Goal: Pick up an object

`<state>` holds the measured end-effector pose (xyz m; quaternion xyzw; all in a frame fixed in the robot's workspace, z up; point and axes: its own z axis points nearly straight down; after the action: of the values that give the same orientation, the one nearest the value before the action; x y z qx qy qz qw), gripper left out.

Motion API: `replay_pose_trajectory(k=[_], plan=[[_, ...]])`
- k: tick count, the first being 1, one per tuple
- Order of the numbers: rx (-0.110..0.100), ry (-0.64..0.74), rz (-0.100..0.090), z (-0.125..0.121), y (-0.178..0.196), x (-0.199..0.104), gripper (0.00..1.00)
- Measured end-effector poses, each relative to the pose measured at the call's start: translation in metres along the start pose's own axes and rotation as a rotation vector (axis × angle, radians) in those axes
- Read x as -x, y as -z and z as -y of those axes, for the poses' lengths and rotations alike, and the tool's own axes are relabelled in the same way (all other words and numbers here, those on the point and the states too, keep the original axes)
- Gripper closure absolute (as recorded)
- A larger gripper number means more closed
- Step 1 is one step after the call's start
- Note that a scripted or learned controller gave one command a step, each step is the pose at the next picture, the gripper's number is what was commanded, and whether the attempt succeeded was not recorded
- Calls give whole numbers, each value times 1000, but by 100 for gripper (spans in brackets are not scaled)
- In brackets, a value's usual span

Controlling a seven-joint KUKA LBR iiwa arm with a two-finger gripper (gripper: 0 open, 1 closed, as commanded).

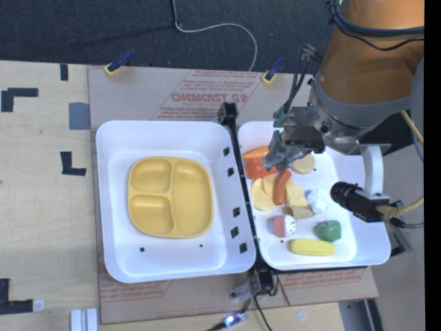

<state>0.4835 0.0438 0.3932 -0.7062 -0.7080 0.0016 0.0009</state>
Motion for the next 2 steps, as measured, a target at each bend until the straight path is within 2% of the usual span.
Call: replay_pose_trajectory(k=[1,2], plan=[[-1,1,0,0,-22,-34,100],[2,2,-1,0,-20,-68,100]])
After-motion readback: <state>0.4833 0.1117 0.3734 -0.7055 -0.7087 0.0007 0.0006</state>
